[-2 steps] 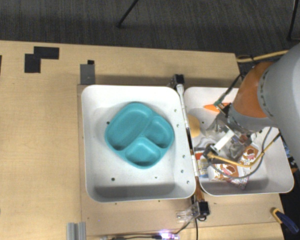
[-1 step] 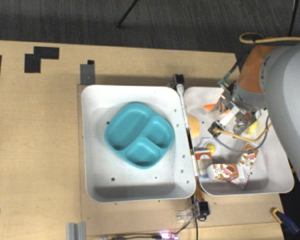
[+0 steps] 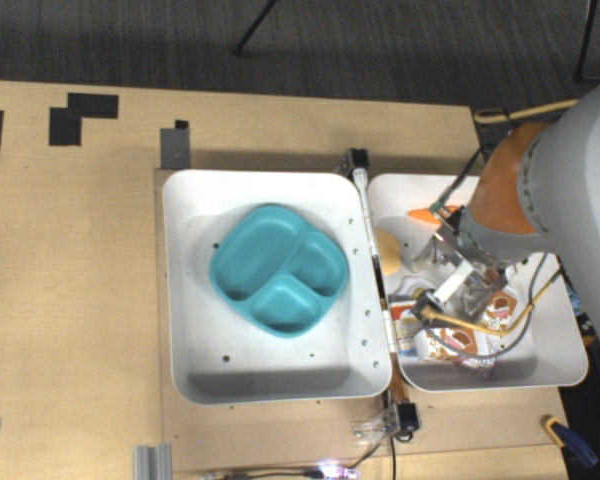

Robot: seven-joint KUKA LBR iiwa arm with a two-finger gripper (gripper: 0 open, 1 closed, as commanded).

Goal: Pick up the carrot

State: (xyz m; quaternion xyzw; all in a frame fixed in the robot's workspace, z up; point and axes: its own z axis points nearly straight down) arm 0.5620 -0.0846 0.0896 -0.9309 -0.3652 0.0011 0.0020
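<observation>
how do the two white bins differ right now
The left bin holds one teal sectioned plate lying flat near its middle; the right bin holds a jumble of small items, among them the orange carrot near its far edge. The gripper and arm reach down into the right bin, while nothing reaches into the left bin. The left bin's floor is mostly bare; the right bin's is largely covered. Both are shallow, white, and side by side.

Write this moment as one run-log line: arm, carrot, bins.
arm: over right bin | gripper: low among clutter | carrot: at bin's back, beside wrist, not held | left bin: teal divided dish
</observation>
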